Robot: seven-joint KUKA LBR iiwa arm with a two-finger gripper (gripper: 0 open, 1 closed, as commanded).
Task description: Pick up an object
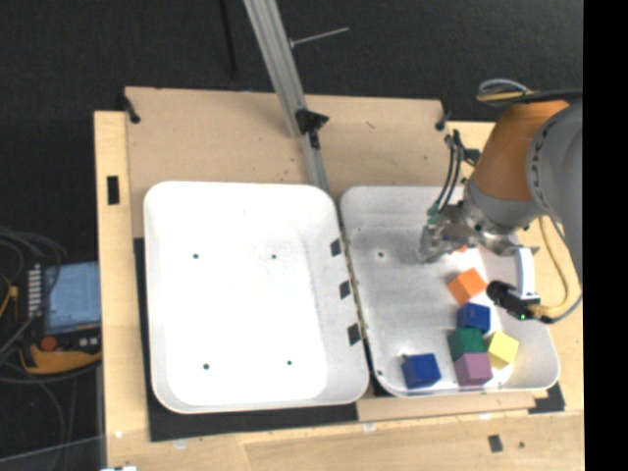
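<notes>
Down in the right bin [392, 224], the blocks cluster toward its near right corner: an orange block [468, 285] farthest back, a blue block [474, 317] just nearer, then a green block [466, 342], a purple block [473, 367] and a yellow block [502, 347], with a second blue cube [420, 370] to their left. The pincer [433, 244] hangs just left of and beyond the orange block; whether it is parted or closed cannot be told. The left bin [240, 292] sits alongside on the counter [216, 135].
</notes>
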